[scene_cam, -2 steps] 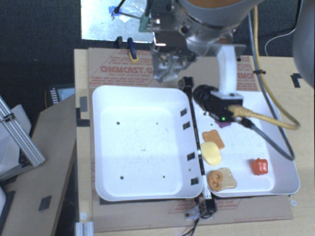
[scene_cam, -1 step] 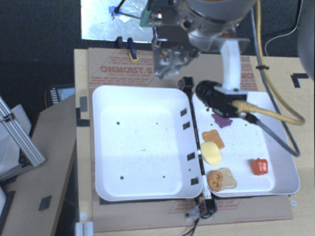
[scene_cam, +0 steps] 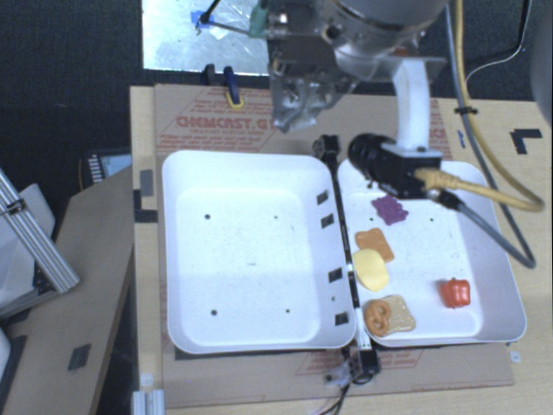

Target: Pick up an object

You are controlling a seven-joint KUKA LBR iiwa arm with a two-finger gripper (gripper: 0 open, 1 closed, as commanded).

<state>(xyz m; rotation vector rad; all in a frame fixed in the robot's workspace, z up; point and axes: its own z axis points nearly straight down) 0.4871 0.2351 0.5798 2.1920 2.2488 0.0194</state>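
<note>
Arm wrist point(scene_cam: 380, 7) seen cut off at the top edge, above the two bins.

The gripper point(scene_cam: 298, 102) is blurred beyond the bins' far edge; its state cannot be told. In the right bin point(scene_cam: 492, 258) lie a purple piece point(scene_cam: 390, 209), orange piece point(scene_cam: 375, 242), yellow piece point(scene_cam: 372, 270), pretzel on bread point(scene_cam: 388, 316) and red pepper point(scene_cam: 455, 292). The left bin point(scene_cam: 251, 258) is alongside.

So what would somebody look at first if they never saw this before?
Probably the big grey robot arm looming across the top, with its gripper hanging above the far edge of the bins. Next, the little toy foods bunched in the right bin: a red pepper near its right side, a purple piece near the middle, and a yellow piece by the divider. The left bin sits plain white beside it.
</note>
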